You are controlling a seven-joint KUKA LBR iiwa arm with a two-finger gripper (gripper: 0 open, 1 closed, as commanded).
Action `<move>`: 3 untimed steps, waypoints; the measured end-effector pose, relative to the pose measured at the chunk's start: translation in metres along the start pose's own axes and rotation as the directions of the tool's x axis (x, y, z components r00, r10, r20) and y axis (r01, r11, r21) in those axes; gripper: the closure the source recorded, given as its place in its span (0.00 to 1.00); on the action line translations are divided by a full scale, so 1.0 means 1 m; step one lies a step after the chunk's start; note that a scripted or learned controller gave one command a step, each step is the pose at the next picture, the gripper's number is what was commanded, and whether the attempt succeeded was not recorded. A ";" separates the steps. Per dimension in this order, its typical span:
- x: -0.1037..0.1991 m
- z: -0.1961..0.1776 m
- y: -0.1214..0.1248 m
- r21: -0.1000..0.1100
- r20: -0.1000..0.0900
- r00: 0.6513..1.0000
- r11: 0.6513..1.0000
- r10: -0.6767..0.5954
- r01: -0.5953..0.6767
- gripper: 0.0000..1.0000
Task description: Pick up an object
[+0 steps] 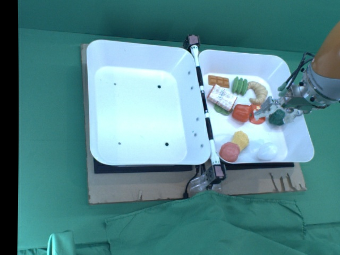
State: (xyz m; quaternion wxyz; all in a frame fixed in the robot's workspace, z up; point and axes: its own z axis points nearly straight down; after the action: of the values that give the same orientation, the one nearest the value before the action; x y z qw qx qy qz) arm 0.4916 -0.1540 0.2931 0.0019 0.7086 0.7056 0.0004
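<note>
Green bench, two white bins. Gripper (267, 110) low in right bin (297, 147); can't tell finger state. Red pepper (242, 113) lies just left of it, near touching; dark green piece (277, 117) just right.

I count two white bins, the left bin (141, 113) and the right bin (297, 142); one orange cracker (218, 81), one green bean bunch (239, 85), one shrimp (258, 91), one carton (222, 98), one red pepper (242, 112), one yellow piece (240, 139), one red fruit (229, 152), one white egg (267, 151), one dark green piece (276, 117)
</note>
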 end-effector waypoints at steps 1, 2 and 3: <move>0.000 0.000 0.000 0.000 0.000 1.000 1.000 0.000 0.000 0.00; -0.003 0.042 0.005 0.005 -0.002 1.000 1.000 0.001 -0.001 0.00; -0.004 0.085 -0.001 0.005 -0.002 1.000 1.000 0.001 -0.001 0.00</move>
State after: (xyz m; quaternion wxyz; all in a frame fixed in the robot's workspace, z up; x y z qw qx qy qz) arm 0.4905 -0.1582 0.2080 -0.0004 0.7089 0.7053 -0.0008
